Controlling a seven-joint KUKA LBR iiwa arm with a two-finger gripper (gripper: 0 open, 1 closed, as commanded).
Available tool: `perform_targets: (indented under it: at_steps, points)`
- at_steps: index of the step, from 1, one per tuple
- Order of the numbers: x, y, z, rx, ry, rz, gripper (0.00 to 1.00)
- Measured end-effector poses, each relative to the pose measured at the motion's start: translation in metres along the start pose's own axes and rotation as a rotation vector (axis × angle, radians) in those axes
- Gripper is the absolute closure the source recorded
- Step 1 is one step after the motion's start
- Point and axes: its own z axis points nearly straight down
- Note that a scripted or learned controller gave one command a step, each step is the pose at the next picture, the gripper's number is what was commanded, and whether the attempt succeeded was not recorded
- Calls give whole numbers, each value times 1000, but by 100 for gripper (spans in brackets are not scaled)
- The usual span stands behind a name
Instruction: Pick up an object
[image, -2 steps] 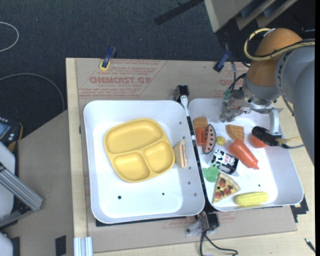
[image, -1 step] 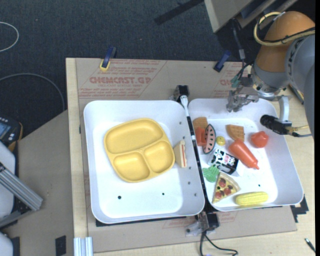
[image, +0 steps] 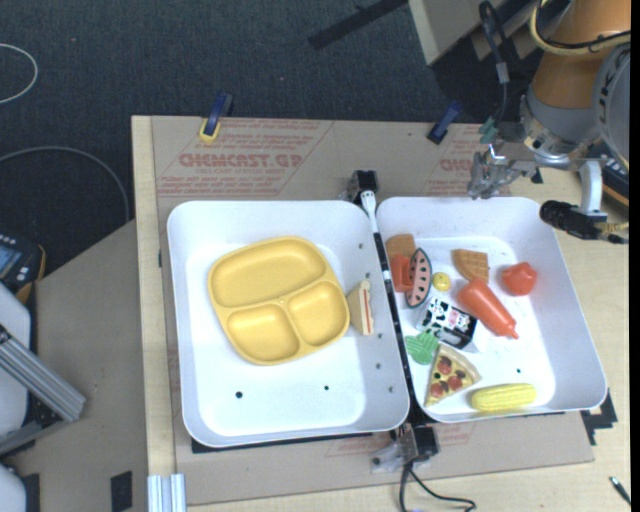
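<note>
My gripper (image: 488, 178) hangs over the far rim of the right bin (image: 570, 330), with nothing seen in it. Below it in that bin lie a brown bread slice (image: 400, 247), a watermelon slice (image: 419, 277), a toast piece (image: 471, 265), a red tomato (image: 518, 278), an orange-red carrot (image: 488, 307), a black-and-white carton (image: 446, 318), a green piece (image: 423, 347), a pizza slice (image: 451, 375) and a yellow corn cob (image: 503, 397). All lie well nearer the camera than the gripper.
The left bin (image: 200, 380) holds a yellow divided plate (image: 270, 300) and a small sandwich toy (image: 362, 307) against its right wall. A blue clamp (image: 213, 117) and a second one (image: 443, 123) grip the cardboard base at the back.
</note>
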Motion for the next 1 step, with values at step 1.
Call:
perform_targets:
  at_steps: [1]
  points:
    - [0, 1, -24, 3, 1, 0, 100]
